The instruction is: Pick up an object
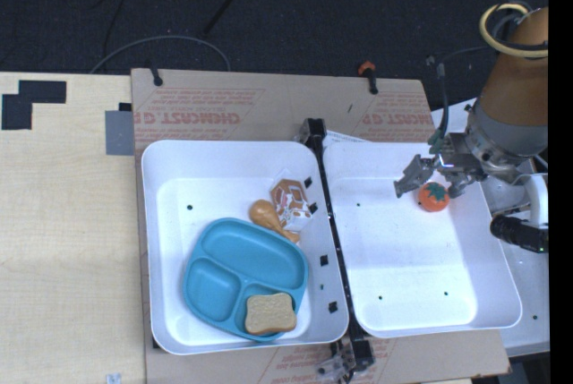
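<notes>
While the grey two-finger gripper (434, 183) is hanging at the frame's right, over the right white bin (407, 284), we are seeing its fingers spread open around a small orange-red tomato-like ball (433, 199).

My arm (510, 109) is a thick grey tube with an orange band (526, 33) wrapped above the wrist. A pale yellowish cable (498, 20) loops beside that band. Below the wrist sits my gripper (436, 181), a cluster of dark grey metal pieces, angular and small.
</notes>
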